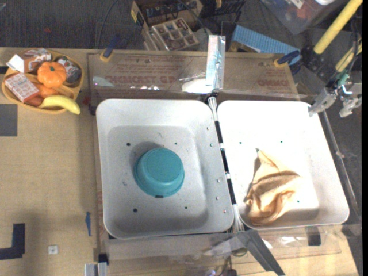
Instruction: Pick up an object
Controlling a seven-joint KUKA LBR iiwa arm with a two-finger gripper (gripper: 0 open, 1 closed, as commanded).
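We see a crumpled tan cloth lying lengthwise toward the right bin's near edge, and cannot tell the gripper's state at the frame's edge.

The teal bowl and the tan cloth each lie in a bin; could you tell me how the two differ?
The teal bowl is round and rigid; the tan cloth is crumpled and irregular. The bowl sits mid left bin, apparently upside down; the cloth lies low in the right bin. Each is alone in its bin.
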